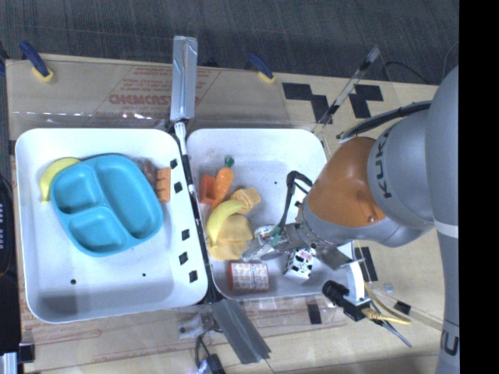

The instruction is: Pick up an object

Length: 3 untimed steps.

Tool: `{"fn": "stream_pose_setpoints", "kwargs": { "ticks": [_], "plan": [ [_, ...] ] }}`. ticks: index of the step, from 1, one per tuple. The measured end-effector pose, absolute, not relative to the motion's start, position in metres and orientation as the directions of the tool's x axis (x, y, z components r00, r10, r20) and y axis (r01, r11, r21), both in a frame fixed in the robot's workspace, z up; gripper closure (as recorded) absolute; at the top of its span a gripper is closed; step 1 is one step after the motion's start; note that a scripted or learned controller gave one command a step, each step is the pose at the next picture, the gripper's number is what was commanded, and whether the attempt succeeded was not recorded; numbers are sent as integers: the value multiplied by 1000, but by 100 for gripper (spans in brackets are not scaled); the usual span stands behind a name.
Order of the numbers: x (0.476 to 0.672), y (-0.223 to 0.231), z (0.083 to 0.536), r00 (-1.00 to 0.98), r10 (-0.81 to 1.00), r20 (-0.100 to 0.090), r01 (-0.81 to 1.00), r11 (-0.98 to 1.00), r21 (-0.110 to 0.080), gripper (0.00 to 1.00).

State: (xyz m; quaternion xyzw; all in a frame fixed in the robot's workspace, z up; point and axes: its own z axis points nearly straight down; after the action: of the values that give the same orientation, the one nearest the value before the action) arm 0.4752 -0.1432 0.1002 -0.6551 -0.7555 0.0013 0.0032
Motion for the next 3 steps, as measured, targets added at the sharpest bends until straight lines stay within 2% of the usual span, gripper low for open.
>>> {"fn": "stream_pose_setpoints", "kwargs": {
  "ticks": [1,2,3],
  "plan": [
    [551,-140,91,-36,999,1,999,36,-4,0],
    [616,-121,98,22,1000,-1,1000,-22,0,0],
    [485,-102,91,-45,999,2,999,45,-5,0]
  ]
}}
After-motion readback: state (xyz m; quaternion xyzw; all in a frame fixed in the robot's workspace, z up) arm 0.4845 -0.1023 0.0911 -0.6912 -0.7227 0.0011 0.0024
